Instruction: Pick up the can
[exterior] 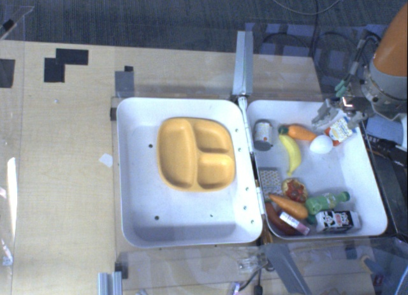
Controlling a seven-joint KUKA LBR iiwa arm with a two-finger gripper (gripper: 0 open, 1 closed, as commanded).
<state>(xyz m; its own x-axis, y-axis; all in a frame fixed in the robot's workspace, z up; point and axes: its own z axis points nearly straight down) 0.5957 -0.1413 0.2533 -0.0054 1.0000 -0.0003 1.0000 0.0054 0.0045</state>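
Note:
The can (pixel 262 134) is a small grey metal cylinder lying in the upper left corner of the right bin (pixel 357 179), close to the wall between the bins. My gripper (pixel 338 116) hangs over the upper right part of that bin, well to the right of the can. A small white and red carton (pixel 342 131) sits right under the gripper; whether it is held cannot be made out.
Between can and gripper lie a carrot (pixel 301 132), a banana (pixel 291 153) and a white egg (pixel 320 145). Lower in the bin are a green bottle (pixel 326 200), a second carrot (pixel 290 208) and a dark carton (pixel 335 220). The left bin (pixel 137 223) holds a yellow divided plate (pixel 194 153).

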